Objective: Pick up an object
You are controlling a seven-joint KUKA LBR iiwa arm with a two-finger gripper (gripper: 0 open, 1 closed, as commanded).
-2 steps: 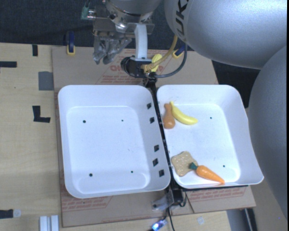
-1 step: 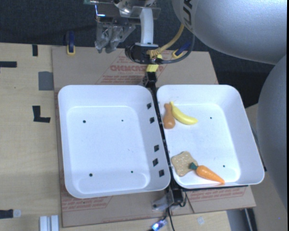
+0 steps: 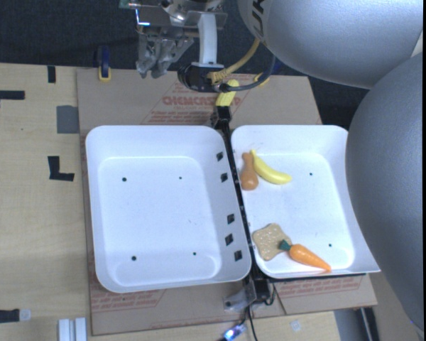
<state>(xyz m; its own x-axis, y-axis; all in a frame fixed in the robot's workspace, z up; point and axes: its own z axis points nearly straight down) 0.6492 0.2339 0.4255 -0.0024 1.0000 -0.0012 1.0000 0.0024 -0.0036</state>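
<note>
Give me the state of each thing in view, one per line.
Gripper: raised above the bench behind the left bin, holding nothing visible.
Banana: lying in the right bin, touching the drumstick.
Drumstick: lying by the divider.
Cracker: flat, near the front wall.
Carrot: lying beside the cracker.
Left bin: sitting flat on the bench.

1. Two white bins are seen side by side: left bin (image 3: 99,190), right bin (image 3: 337,190).
2. In the right bin, a banana (image 3: 271,171) touches a drumstick (image 3: 248,173) at 10 o'clock.
3. A cracker (image 3: 268,239) and carrot (image 3: 305,255) lie at 7 o'clock.
4. The gripper (image 3: 155,64) is held beyond the left bin, at 12 o'clock.
</note>
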